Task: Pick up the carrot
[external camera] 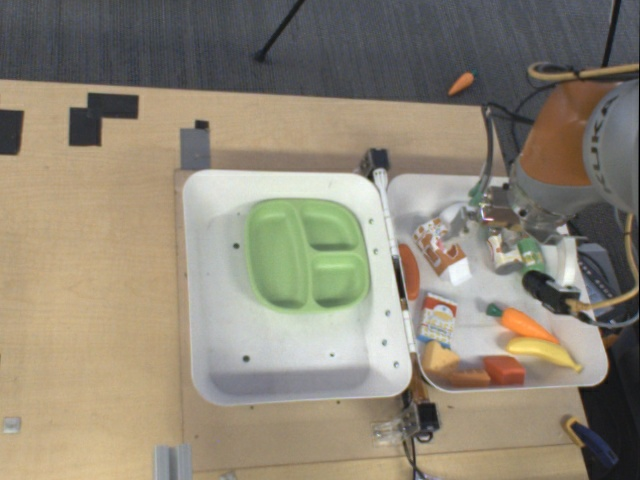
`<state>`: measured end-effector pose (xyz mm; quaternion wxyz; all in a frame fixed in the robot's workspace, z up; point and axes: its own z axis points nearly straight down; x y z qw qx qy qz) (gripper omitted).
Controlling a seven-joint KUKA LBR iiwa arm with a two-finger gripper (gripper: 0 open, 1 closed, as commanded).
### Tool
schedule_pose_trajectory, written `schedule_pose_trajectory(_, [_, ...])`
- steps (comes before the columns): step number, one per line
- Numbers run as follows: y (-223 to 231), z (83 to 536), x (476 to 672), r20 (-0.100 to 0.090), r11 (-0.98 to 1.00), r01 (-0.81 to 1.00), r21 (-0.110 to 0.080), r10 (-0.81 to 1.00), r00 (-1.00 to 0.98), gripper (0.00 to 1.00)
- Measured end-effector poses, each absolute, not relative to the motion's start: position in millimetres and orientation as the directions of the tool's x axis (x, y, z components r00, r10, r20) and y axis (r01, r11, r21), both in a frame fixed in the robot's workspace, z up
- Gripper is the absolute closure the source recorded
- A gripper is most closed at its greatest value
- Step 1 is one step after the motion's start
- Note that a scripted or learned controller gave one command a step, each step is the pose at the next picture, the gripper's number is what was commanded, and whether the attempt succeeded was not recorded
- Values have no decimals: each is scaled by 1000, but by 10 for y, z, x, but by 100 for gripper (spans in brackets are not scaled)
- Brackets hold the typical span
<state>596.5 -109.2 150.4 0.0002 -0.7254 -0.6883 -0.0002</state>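
Two shallow white bins sit side by side on a light wooden bench (90,298). Left bin (215,268): holds a green divided plate (305,253) with three compartments, lying flat toward the bin's upper middle. Right bin (430,193): holds the loose items. The carrot (527,323), orange with a green stem end, lies near the bin's lower right, just above a yellow banana (542,352). Along the lower edge lie a red block (505,370), a brownish piece (465,377) and a pale yellow wedge (436,356). A small printed carton (437,318) lies left of centre, a second brown-and-white carton (441,246) above it, and a reddish sausage shape (408,271) against the left wall. The grey arm with its orange band (560,143) reaches in from the right; its gripper (510,243) hangs over the bin's upper right, well apart from the carrot, and whether its jaws are wide or narrow cannot be told. Black tape marks (100,116) lie on the bench at upper left. Beyond the bench, grey carpet (150,18) bears a small orange object (460,83) and a dark stand leg (290,13).
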Motion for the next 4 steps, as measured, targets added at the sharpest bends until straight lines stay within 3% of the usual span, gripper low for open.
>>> schedule_pose_trajectory(1, [-1654, 1351, 5395, -1, 165, 986, 1, 986, -165, 0])
schedule_pose_trajectory(2, [-1626, 867, 4890, -3, 228, 974, 7, 974, -228, 0])
schedule_pose_trajectory(3, [-1542, 870, 4898, -9, 369, 929, 8, 929, -369, 0])
schedule_pose_trajectory(4, [-1530, 983, 4920, -10, 372, 928, 13, 928, -371, 100])
